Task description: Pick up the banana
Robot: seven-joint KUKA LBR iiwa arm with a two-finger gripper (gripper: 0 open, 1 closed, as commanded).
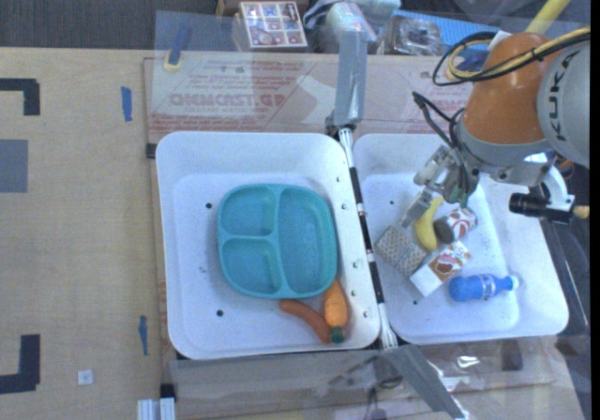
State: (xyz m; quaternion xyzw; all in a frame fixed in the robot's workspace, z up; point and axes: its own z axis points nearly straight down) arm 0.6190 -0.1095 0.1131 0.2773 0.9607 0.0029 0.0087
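Note:
The yellow banana lies in the right white bin, near its left-centre, angled up and to the right. My gripper hangs from the orange-banded wrist directly over the banana's upper end and hides that end. Whether it touches the banana is unclear from this angle. The banana's lower end rests against a grey sponge.
Crowded around the banana are a red-and-white can, a small carton and a blue bottle. The left bin holds a teal divided plate, a carrot and a reddish sausage-like piece.

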